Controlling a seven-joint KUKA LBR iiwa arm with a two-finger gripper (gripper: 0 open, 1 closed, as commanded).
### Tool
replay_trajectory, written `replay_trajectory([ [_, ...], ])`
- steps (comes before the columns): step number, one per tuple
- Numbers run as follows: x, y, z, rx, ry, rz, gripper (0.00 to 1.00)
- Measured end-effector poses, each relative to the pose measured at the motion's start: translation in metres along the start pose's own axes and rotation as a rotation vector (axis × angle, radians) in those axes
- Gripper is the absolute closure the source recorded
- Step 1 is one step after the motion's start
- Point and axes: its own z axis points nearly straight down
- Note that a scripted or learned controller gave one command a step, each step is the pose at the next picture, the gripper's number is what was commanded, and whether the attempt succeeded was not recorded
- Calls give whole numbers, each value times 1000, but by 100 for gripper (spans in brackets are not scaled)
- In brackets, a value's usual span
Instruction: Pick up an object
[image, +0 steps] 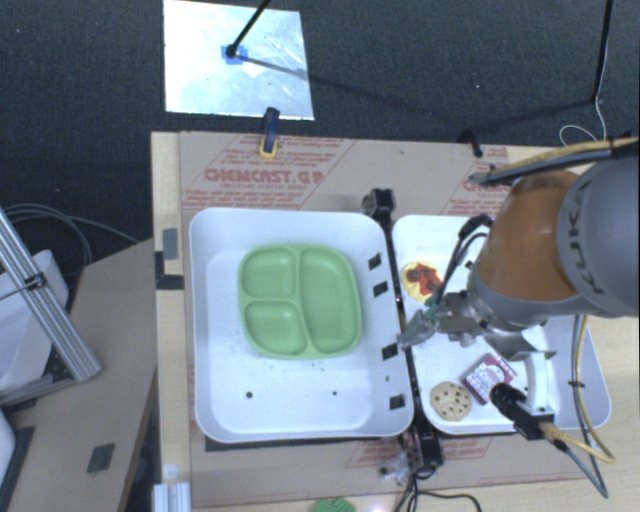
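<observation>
A shiny metal sheet (240, 58) is lying on the dark carpet (80, 100) beyond the bench's far edge, with a blue piece on it. A yellow-and-blue clamp (270, 134) is gripping the far edge of the brown cardboard sheet (330, 170). Aluminium framing (40, 310) is leaning at the left edge.

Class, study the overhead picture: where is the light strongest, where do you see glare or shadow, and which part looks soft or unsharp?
Camera view: glare washes out the shiny sheet on the dark floor; both white bins, left and right, look bright and evenly lit; the green plate casts hardly any shadow; the arm, nearest the lens, looks soft, and the food item beside it is blurry.
</observation>
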Motion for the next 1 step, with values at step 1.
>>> replay_trajectory([
  [1, -72, -2, -1, -1, -6, 15, 0],
])
